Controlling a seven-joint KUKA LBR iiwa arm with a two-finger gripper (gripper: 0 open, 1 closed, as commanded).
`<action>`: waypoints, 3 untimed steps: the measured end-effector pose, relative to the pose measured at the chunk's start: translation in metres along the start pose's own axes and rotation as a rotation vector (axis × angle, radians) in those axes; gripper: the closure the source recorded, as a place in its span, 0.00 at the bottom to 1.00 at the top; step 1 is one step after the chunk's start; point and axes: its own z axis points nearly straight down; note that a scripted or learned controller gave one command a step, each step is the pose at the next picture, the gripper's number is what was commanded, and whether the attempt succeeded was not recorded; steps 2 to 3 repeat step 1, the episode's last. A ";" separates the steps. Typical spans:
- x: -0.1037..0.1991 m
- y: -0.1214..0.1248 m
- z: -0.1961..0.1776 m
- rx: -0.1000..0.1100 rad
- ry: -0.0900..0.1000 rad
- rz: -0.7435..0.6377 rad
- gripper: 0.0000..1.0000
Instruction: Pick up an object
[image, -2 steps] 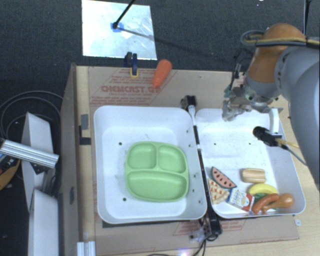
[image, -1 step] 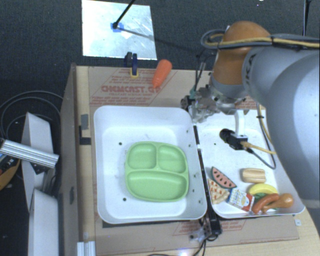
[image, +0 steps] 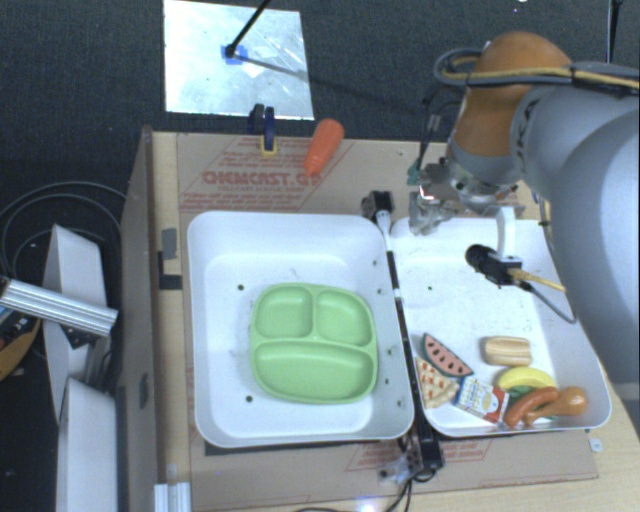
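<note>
My gripper (image: 428, 214) hangs over the far left corner of the right bin (image: 450, 285), well above its floor, with nothing seen in it. The toys lie in a cluster at the near end of that bin: a watermelon slice (image: 446, 355), a waffle piece (image: 433, 383), a bread roll (image: 507, 350), a yellow banana (image: 526, 378), a small colourful packet (image: 478, 398) and a red-orange sausage (image: 545, 402). All of them are far from the gripper, toward the front.
A green divided plate (image: 313, 343) sits in the middle of the left bin (image: 225, 260). An orange carrot toy (image: 323, 146) lies on the cardboard behind the bins. The arm's grey body covers the right side.
</note>
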 end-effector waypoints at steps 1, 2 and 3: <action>-0.049 -0.064 0.001 0.008 0.000 0.004 1.00; -0.049 -0.064 0.001 0.008 0.000 0.004 1.00; -0.049 -0.064 0.001 0.008 0.000 0.004 1.00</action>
